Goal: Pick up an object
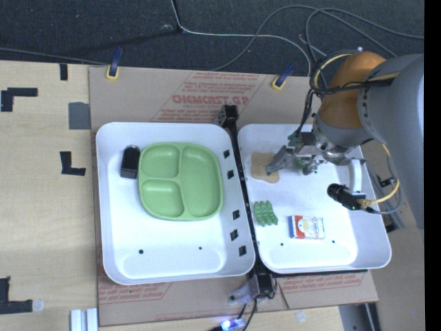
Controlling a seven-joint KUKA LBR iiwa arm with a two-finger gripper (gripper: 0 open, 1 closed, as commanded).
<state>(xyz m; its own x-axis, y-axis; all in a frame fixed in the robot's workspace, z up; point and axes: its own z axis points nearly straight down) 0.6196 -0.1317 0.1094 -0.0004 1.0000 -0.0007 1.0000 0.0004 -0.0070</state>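
A: Start at the near edge. What's lying in the right bin (372,254)?

B: Closest to us, at about five o'clock in that bin, one small red-and-white packet (305,227). Just beyond it, toward eight o'clock, one green studded block (264,213). Farther back, at ten o'clock near the divider, one tan flat piece (262,165), which could be a sponge or a wood block, I can't say which.

A: And the gripper (281,163)?

B: It sits right over the tan piece's three-o'clock edge. The fingertips are a dark blur against it, so I cannot tell how wide they stand or whether anything is caught between them. I'd not call it a hold.

A: So the tan piece is the likely target. How should the grab go?

B: My judgement: centre the fingers across the piece's narrow width, not on its edge, come straight down until the tips bracket it, close, then lift vertically. The bin wall at nine o'clock is close, so any sideways drag could wedge the piece there.

A: The left bin (110,205)?

B: One green divided plate (181,181) with three compartments in the middle, and one small black object (129,162) touching its nine-o'clock rim.

A: Farthest back?

B: Two yellow clamps, one (113,69) at eleven o'clock, the other (282,80) at one o'clock, on the cardboard sheet (207,95).
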